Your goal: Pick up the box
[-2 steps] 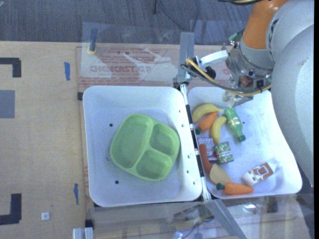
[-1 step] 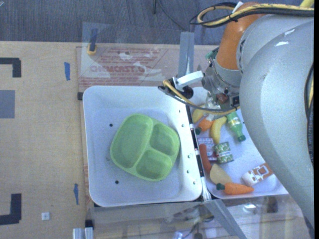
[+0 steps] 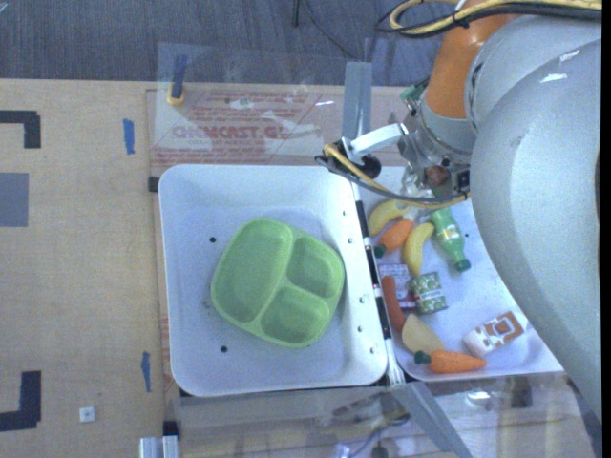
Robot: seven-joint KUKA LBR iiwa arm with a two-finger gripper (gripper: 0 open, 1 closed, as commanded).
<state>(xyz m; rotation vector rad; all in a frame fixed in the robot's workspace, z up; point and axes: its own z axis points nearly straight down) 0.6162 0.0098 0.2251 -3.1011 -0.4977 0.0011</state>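
- White plastic formed both shallow bins in the camera view; the left bin [image 3: 191,351] held a green divided plate [image 3: 278,281] lying flat near its middle.
- Taking that plate as the landmark, the right bin [image 3: 535,351] sat just to its right, its near wall touching the left bin's wall.
- The box [image 3: 429,292], small and green with a printed label, lay right of the plate, in the middle of the right bin, beside a red sausage-like piece [image 3: 393,303].
- Above the box were a yellow banana [image 3: 417,246], a green bottle [image 3: 450,239] and an orange carrot [image 3: 395,235], packed close together.
- Further toward the bin's near edge lay a pale wedge [image 3: 421,333], a second carrot [image 3: 454,361] and a white and orange carton [image 3: 495,334].
- The grey arm with its orange band [image 3: 458,60] came in from the upper right of the plate; the gripper [image 3: 427,175] hung above the bottle and banana, well apart from the box.
- Whether its pincer was spread or pressed together could not be told.
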